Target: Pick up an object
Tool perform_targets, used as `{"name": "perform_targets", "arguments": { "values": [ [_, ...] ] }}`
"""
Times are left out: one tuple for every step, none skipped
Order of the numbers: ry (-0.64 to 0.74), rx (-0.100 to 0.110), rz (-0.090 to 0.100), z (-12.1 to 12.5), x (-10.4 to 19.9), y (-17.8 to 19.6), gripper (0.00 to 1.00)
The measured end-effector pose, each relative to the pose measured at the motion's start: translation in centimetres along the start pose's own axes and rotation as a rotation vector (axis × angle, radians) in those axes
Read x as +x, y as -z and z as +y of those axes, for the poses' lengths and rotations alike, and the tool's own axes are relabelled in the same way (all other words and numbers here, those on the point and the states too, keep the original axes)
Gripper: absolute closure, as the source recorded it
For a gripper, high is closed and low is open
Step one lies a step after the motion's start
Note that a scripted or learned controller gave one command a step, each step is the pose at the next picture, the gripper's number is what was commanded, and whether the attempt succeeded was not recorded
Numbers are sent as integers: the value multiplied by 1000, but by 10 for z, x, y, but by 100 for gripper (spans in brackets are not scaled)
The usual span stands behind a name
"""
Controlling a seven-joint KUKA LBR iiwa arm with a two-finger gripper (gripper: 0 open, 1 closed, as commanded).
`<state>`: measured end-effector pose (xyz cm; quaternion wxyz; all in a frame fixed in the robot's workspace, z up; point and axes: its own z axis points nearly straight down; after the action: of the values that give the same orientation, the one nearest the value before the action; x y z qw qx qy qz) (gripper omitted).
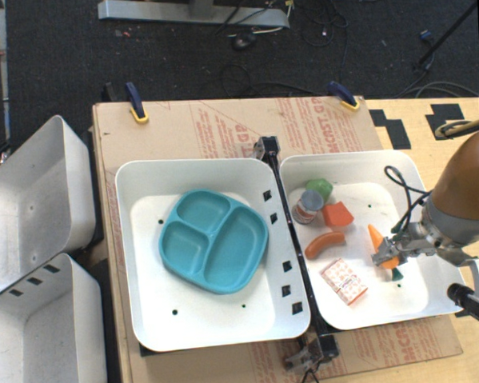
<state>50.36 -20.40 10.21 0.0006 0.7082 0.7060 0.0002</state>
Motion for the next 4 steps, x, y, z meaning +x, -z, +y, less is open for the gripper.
{"name": "perform_targets", "arguments": {
  "values": [
    [5, -4, -2, -1, -3, 63, 100],
    [7, -5, -2, -3, -1, 106, 100],
    [6, -1, -1, -2, -1, 113, 100],
    [10, 3, 3, -3, 50, 104, 100]
  ]
}}
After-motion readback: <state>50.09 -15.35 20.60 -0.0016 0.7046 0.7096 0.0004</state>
